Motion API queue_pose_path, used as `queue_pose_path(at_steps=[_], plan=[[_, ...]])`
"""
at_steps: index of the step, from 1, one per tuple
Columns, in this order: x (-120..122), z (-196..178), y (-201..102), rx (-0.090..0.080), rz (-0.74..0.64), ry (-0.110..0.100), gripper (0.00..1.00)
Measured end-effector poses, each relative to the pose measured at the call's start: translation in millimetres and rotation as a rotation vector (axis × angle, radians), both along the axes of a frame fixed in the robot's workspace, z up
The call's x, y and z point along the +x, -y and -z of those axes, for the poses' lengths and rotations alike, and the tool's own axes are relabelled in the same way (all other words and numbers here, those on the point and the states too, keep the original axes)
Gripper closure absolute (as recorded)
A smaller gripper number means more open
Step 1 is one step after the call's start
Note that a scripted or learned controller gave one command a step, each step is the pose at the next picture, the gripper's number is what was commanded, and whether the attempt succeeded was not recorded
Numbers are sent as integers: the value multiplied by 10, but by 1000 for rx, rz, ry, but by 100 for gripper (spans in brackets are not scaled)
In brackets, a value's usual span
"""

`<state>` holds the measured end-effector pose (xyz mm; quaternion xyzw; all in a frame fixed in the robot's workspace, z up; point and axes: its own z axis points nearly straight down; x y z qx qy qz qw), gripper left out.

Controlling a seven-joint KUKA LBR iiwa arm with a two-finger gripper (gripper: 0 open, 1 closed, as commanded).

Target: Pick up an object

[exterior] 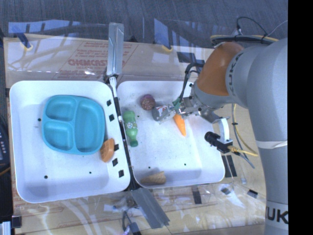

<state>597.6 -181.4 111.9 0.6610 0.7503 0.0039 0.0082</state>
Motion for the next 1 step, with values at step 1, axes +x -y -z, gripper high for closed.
queue_pose_path(at_steps=[1], plan=[[-1, -91, -7, 1, -4, -3, 100]])
